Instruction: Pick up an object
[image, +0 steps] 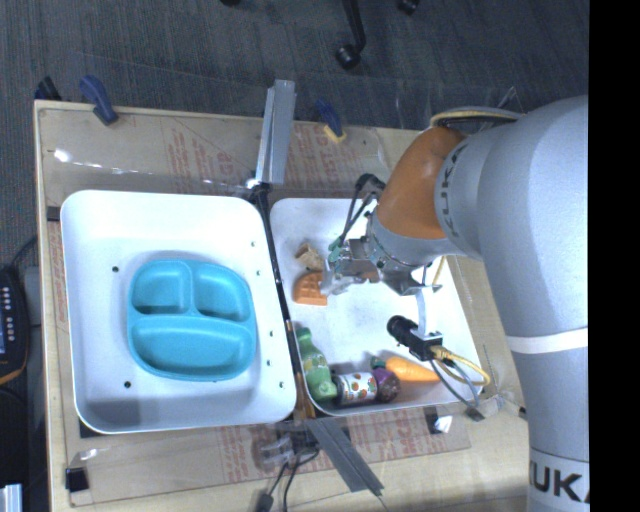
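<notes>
Orange and ridged, a small wedge-shaped toy piece (309, 290) lies just beside the grey arm's gripper (343, 266), to its left and slightly lower in the camera view. It rests on the floor of the right-hand shallow white bin (352, 322). A tan, crumpled-looking scrap (311, 256) sits to the gripper's left and a little higher, near the wedge but apart from it. The gripper hangs low over the bin beside these two. Nothing can be seen held in it, and I cannot tell whether it is spread or closed, because the wrist covers most of it.

Well below the gripper, along the bin's near wall, crowd a green plastic toy (318, 378), a short printed can lying on its side (353, 388) and an orange toy carrot (412, 371). Far to the gripper's left, the other white bin (95, 230) holds a blue divided plastic plate (190, 320).

As I judge it, the pick is not yet made and the wedge is the likeliest target. It lies close to the bin's left wall, so a descent slightly off centre could shove it against that wall instead of straddling it. Its sloped, ridged faces may also squirt out under a squeeze. The tan scrap is near enough to be nudged or caught along with it.
</notes>
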